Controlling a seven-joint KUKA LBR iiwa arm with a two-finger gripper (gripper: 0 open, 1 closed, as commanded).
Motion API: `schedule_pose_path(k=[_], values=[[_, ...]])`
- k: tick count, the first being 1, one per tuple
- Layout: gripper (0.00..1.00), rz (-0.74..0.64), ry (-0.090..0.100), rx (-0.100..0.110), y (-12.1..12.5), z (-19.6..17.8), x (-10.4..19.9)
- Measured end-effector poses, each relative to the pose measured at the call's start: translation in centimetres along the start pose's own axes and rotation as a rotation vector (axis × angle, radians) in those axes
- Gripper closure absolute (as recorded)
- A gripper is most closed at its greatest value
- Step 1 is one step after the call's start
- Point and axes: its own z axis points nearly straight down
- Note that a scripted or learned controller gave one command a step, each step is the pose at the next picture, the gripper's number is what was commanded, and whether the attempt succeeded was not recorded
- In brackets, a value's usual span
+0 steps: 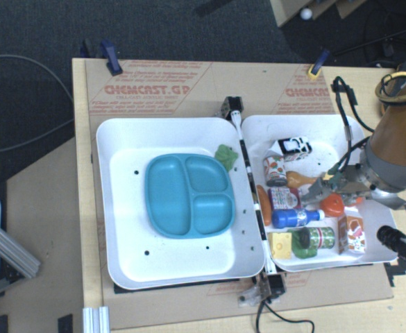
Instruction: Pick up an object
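My gripper (318, 190) reaches in from the right and hangs low over the middle of the right bin (327, 127). Just under and around it lie an orange bottle (298, 180), a red-labelled can (283, 199), a red piece (332, 205) and a blue bottle (293, 218). Further up the bin are a striped can (274, 170) and a black-and-white toy (294, 146). Along the front edge sit a yellow block (280, 244), a green can (313, 240) and a small carton (353, 234). I see nothing lifted.
The left bin (119, 186) holds a blue divided plate (188, 194) with a small green toy (225, 155) at its top right corner. A long orange piece (263, 205) lies by the divider. Cables (346, 106) run over the right bin's far corner.
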Motion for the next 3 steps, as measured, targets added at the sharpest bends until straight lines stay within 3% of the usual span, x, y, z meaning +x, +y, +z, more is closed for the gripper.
schedule_pose_path(k=[1,2,3], values=[[0.0,-0.001,-0.001,-0.003,14.3,10.7,-1.8],[0.0,0.001,0.001,0.002,9.8,10.9,-0.8],[1.0,0.001,0.0,0.0,9.8,9.8,-0.8]])
